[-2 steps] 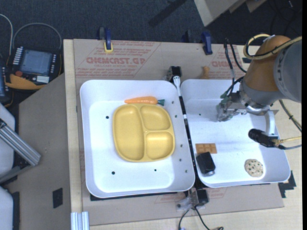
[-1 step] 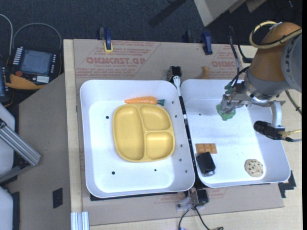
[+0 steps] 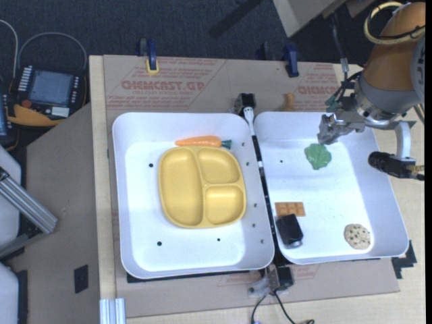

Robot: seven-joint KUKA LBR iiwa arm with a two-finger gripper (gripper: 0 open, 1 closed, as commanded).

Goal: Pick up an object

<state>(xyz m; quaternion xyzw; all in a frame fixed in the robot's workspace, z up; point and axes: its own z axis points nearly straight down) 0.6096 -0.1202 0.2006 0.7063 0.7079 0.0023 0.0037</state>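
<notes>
End effector (image 3: 329, 132): over right bin (image 3: 378, 201), just above green lump (image 3: 318, 156); open/clenched, can't tell. Step: approach, nothing lifted yet. Next: drop straight onto lump, clamp, raise. Also in bin: cookie (image 3: 357, 235), cracker (image 3: 290, 209).

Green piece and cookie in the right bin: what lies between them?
Nothing. In the camera view, the stretch of bin floor from the green piece down to the cookie is bare white.
</notes>
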